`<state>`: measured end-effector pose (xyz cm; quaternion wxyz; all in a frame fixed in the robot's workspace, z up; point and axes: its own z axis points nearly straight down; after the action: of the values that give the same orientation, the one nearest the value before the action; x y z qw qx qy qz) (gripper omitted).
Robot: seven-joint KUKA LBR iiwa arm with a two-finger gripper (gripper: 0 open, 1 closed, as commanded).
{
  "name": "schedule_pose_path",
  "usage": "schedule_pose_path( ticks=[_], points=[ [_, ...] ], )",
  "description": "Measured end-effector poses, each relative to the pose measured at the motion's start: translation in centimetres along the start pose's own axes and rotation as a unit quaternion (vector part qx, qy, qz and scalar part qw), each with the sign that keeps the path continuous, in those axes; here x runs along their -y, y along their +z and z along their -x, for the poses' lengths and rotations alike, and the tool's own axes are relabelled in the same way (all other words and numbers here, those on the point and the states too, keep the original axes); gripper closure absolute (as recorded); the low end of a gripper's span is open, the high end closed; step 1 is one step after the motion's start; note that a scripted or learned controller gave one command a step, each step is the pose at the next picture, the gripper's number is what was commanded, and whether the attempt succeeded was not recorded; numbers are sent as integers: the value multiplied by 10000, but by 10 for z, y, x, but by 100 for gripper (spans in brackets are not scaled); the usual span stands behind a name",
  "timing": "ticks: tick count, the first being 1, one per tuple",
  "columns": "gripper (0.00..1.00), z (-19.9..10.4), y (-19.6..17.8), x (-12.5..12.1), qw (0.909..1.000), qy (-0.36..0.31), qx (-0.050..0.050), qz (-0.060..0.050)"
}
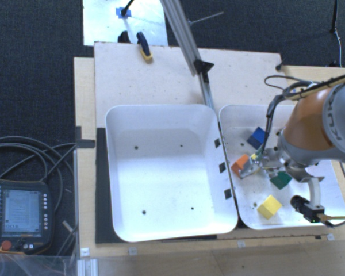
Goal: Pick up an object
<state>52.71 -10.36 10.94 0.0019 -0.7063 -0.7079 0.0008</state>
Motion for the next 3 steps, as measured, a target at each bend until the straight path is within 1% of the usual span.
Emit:
schedule_pose_path(
  ticks=[1,2,3],
  points=[
    [100,1,-14,-2,10000,-8,11,33],
    [100,-4,-75,-9,10000,-16,14,58],
    [100,-10,-132,-3,10000,-18,14,59]
  ],
)
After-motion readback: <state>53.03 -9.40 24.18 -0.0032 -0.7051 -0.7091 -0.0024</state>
